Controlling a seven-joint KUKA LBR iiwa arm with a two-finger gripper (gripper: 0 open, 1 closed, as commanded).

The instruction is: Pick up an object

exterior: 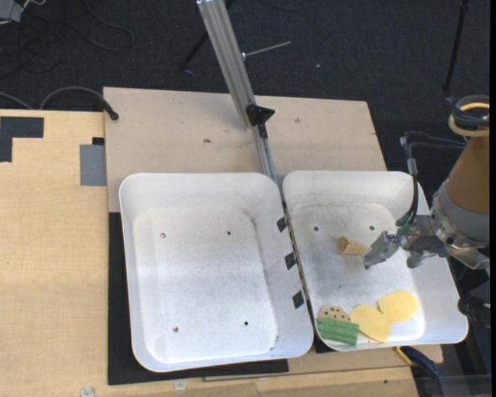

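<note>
My gripper (394, 253) hangs over the right bin (347, 190), its two fingers spread apart with nothing between them. A small tan wedge (352, 245) lies on the bin floor just left of the left fingertip. Near the bin's front edge lie two yellow discs (386, 313), a green strip (339, 331) and a small brown spotted piece (334, 313).
The left bin (198, 271) stands beside the right one, joined by black clips along the shared wall. A slanted aluminium rail (236, 73) rises behind the bins. The arm's orange band and grey wrist (467, 188) fill the right side.
</note>
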